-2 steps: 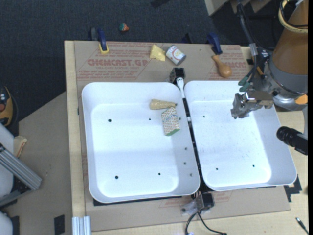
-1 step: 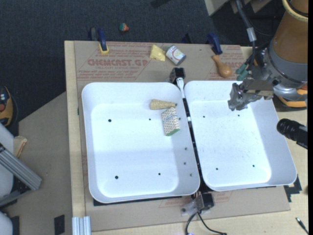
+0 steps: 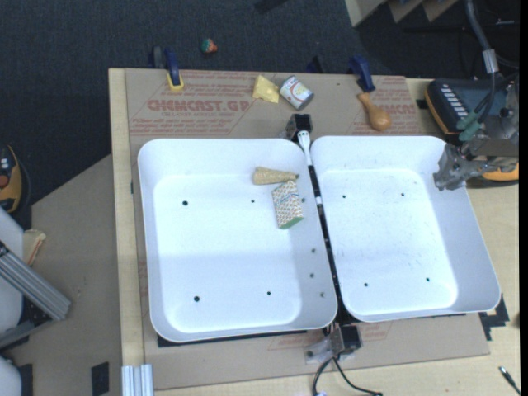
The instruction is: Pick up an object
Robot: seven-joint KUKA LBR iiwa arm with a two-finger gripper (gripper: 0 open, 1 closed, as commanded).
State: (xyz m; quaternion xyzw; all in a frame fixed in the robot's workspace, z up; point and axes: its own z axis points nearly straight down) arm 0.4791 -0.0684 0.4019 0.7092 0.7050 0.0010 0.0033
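Gripper: the gripper (image 3: 450, 176) sits at the far right edge of the right bin (image 3: 396, 299), low over its rim; whether it is spread or pressed together I cannot tell, as the view is too small and dark there. Nothing is visible in it.

Arm: it reaches in from the right, over the bench edge.

Task's thing: two candidates lie in the left bin (image 3: 223, 304), near its upper right corner: a patterned packet (image 3: 287, 204) and, just above and touching or nearly touching it, a tan cone-shaped piece (image 3: 273, 176).

Risk: the two pieces lie so close together that a descent on one may nudge or drag the other, or close on both and drop them. They also sit near the wall between the bins, so a finger may strike that wall.

In the way: the whole right bin and the dividing rims lie between gripper and pieces.

Around: on the cardboard behind the bins lie a yellow piece (image 3: 266, 90), a small boxy item (image 3: 296, 92) and a wooden-looking spoon shape (image 3: 374, 111), all outside the bins.
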